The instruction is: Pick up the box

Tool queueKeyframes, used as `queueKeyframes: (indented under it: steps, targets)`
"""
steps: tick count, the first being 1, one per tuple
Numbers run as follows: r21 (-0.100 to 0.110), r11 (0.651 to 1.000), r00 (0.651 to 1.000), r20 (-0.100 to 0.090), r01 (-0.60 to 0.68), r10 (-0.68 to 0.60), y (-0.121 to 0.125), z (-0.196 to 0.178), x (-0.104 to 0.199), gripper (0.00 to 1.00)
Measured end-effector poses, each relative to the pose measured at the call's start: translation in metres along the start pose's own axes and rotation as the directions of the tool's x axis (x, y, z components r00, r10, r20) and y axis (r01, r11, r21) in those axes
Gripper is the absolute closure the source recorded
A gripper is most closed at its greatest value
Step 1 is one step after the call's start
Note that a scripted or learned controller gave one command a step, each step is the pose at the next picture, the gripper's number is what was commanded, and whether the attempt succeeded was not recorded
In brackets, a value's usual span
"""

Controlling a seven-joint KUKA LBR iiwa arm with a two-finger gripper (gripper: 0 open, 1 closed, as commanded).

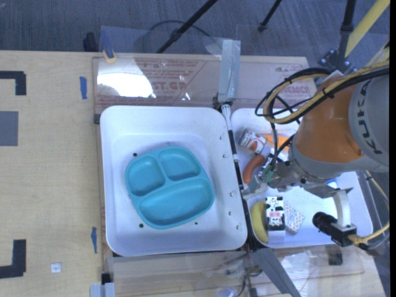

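A: Where the arm [334, 125] comes in from the right, what lies under it?

B: The right bin [356, 193]. The grey wrist with its orange band hangs over the middle of that bin and hides much of it. The jaws [272, 175] sit at the arm's left end, low over the bin's left part, but I cannot tell how wide they stand or whether anything is between them; the wrist and cables cover them.

A: And the box?

B: The box [275, 214] is in the right bin, towards its near-left corner. It is small, with a black and white print, and it lies just on the near side of the jaws. Whether they touch it I cannot tell.

A: What is around it?

B: A yellow banana [258, 220] lies touching or just left of the box, against the bin wall. A small spotted white packet [293, 218] lies just right of it. Farther back, an orange carrot-shaped thing [250, 166] lies beside the jaws, and a white and orange can [253, 142] lies beyond that.

A: The left bin?

B: The left bin [124, 129] holds a blue divided plate [169, 185] with three compartments, lying flat near its middle. Both bins rest on the wooden table [46, 166].
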State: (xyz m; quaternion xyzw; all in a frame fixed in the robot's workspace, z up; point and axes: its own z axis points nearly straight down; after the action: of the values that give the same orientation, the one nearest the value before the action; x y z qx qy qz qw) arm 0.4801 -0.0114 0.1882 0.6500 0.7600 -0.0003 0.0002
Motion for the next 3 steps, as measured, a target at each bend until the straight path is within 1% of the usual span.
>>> queueKeyframes:
  steps: [1,2,3]
  targets:
    - [0.004,1.000,1.000,-0.002,-0.022,0.022,-0.003,0.006,-0.012,0.00]
    - [0.003,0.999,0.999,-0.002,0.041,-0.041,0.001,0.005,0.007,0.00]
    - [0.003,0.998,0.998,-0.002,0.059,-0.059,0.000,0.005,0.007,0.00]
